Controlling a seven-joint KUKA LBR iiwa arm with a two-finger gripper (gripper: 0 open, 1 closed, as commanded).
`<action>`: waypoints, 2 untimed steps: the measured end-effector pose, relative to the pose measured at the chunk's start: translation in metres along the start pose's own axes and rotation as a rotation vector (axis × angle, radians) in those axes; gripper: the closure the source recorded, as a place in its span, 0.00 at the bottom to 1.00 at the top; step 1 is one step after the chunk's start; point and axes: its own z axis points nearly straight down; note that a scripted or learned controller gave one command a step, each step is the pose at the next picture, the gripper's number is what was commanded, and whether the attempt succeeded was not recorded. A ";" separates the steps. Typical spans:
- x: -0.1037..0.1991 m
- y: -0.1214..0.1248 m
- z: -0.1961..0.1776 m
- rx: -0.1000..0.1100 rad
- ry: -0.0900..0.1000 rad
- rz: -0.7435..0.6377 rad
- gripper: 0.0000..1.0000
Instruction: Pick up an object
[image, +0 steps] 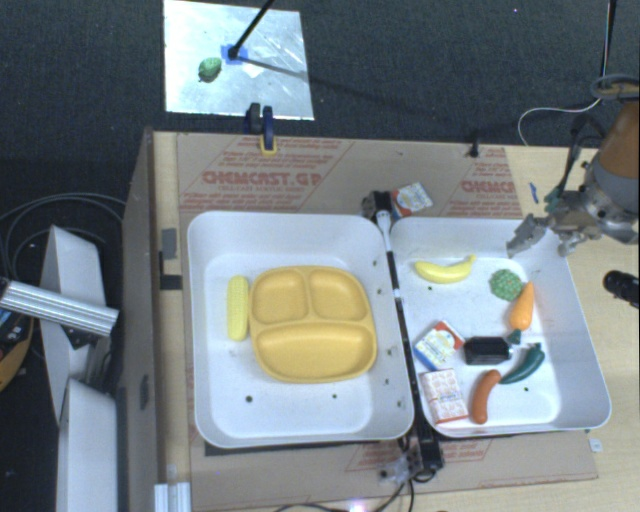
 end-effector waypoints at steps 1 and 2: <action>-0.002 -0.024 0.114 -0.001 -0.001 0.001 0.00; -0.002 -0.023 0.103 -0.004 -0.002 0.000 1.00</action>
